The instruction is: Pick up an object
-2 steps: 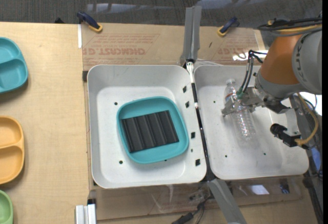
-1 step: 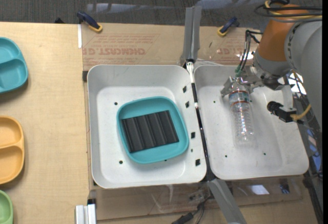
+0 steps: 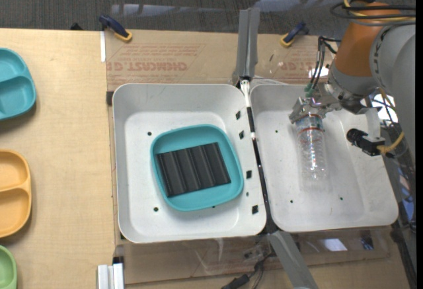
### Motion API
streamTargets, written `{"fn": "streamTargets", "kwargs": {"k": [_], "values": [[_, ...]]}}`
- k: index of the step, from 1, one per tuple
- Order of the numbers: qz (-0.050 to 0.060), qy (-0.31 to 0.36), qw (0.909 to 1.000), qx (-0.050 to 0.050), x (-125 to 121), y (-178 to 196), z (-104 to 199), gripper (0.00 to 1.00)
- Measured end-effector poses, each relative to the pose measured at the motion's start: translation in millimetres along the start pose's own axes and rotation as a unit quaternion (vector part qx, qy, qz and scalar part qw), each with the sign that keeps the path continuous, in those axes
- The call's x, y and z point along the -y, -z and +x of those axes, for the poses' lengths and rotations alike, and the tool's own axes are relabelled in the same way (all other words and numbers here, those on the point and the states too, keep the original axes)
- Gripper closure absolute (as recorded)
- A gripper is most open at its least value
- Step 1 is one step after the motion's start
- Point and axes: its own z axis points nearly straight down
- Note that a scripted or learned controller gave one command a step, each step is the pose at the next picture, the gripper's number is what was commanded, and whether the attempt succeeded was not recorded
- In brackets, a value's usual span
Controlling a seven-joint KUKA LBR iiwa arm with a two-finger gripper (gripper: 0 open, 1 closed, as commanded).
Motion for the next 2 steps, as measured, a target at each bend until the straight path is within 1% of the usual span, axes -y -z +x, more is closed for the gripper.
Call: {"fn": "streamTargets", "kwargs": {"k": [1, 2], "values": [[-0.001, -0.074, 0.9972, -0.001, -8, 41, -28, 1.00], [0.000, 0.051, 0.9987, -0.001, 13, 96, 24, 1.00]]}}
